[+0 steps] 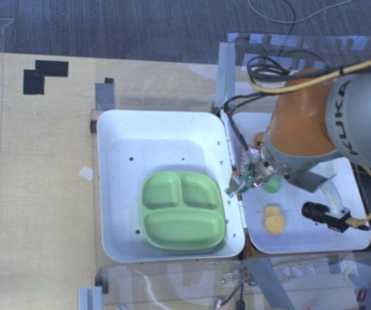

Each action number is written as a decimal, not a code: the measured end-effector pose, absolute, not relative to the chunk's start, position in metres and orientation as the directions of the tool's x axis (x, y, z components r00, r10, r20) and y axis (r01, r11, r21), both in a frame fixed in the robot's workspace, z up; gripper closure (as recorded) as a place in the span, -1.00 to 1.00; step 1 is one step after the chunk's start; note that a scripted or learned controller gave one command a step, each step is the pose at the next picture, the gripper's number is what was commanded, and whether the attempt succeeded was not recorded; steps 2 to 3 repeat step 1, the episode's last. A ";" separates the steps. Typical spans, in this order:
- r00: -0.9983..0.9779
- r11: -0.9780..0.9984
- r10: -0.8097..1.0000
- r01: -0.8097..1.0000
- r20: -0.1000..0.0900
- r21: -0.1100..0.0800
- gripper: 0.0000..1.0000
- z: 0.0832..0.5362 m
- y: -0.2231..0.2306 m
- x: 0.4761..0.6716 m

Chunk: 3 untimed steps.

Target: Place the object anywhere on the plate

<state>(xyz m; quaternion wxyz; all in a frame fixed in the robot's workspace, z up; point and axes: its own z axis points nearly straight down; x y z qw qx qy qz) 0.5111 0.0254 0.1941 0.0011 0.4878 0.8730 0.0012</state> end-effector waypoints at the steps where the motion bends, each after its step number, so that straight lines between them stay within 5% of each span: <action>1: -0.524 0.524 0.852 0.852 -0.001 0.003 -1.00 0.194 0.025 0.511; 3: -0.524 0.524 0.852 0.852 -0.001 0.003 -1.00 0.194 0.025 0.511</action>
